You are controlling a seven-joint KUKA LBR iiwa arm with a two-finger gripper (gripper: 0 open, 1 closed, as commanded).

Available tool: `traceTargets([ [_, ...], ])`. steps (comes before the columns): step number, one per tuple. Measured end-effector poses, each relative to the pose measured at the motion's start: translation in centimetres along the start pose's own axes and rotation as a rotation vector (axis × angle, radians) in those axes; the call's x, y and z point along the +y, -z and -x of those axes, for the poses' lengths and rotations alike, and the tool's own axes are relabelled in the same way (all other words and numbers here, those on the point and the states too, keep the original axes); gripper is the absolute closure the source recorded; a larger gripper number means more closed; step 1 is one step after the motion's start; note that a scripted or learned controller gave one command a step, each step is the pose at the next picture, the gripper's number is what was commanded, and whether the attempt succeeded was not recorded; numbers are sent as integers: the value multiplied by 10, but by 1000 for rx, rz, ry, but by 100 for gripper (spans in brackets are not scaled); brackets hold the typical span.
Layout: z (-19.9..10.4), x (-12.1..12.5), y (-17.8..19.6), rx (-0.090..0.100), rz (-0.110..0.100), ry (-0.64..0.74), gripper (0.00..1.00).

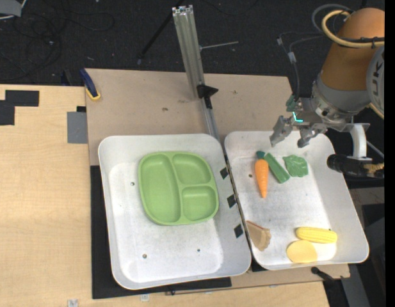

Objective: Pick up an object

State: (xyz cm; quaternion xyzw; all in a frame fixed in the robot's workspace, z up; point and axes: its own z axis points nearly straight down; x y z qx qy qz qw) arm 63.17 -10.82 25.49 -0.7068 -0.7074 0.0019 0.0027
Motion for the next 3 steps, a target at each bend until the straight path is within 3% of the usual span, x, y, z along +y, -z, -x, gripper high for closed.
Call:
traceTargets([
  [1, 0, 1, 2, 0, 4, 0, 0],
  [3, 2, 8, -98, -1, 1, -1, 0],
])
